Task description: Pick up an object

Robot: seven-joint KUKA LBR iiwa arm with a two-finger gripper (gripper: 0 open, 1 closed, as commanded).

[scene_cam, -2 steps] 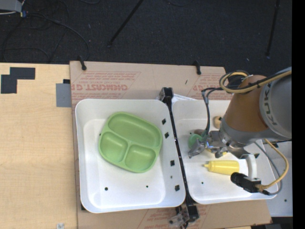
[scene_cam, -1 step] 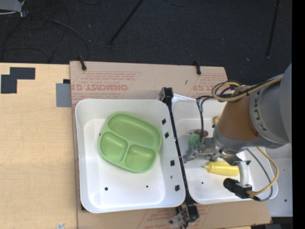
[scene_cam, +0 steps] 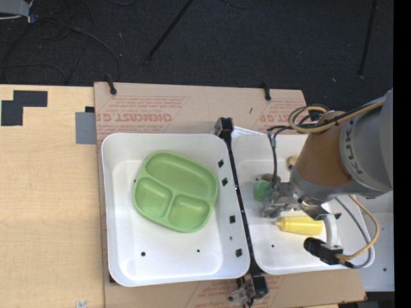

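Here the tool is being held low inside the right shallow white plastic bin, its metal parts being seen just left of the grey arm with the orange band. Two candidate things are being offered in that bin: a small round green object, which is lying touching or just beside the tool's left edge, and a yellow plastic squeeze bottle, which is lying on its side just below the tool. Whether the tool is released or clenched cannot be told, since its working end is being hidden by the wrist and its own housing, and nothing is being seen gripped. A pale green moulded plastic tray with three compartments is resting in the left shallow white bin, well apart from the tool, so it is probably not being aimed at. The step in hand is being judged as the closing approach on one of the two near things. To do it well, the tool is best being centred over a single thing rather than between the two; the green object looks likely to roll away if it is being nudged from one side, and the bottle is best being taken across its narrow width. The dark divider between the bins and the loose cables near the bottle are being kept in mind as things to be avoided.
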